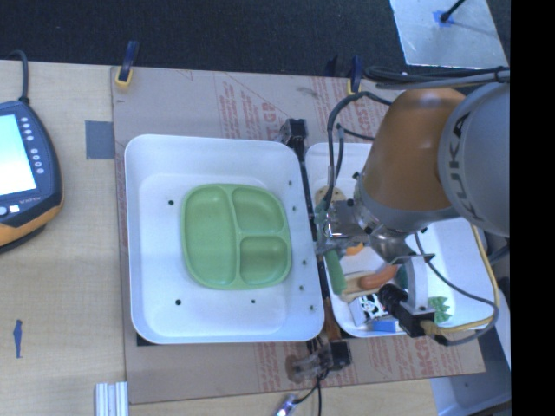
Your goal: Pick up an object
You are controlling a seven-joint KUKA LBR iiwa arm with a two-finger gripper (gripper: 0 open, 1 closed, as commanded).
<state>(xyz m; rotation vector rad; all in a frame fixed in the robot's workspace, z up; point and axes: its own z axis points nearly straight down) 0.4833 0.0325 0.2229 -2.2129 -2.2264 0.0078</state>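
Orange object (379, 277) perhaps just beside hidden jaws.

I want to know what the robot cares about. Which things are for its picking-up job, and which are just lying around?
For the job:
- the arm reaching over the right bin
- the small objects in that bin, such as an orange piece and a green piece

Just lying about:
- the green divided plate in the left bin
- the handheld controller at the left
- the clamps on the bench edge

Grey arm (473, 159), orange band, black cables looping alongside.
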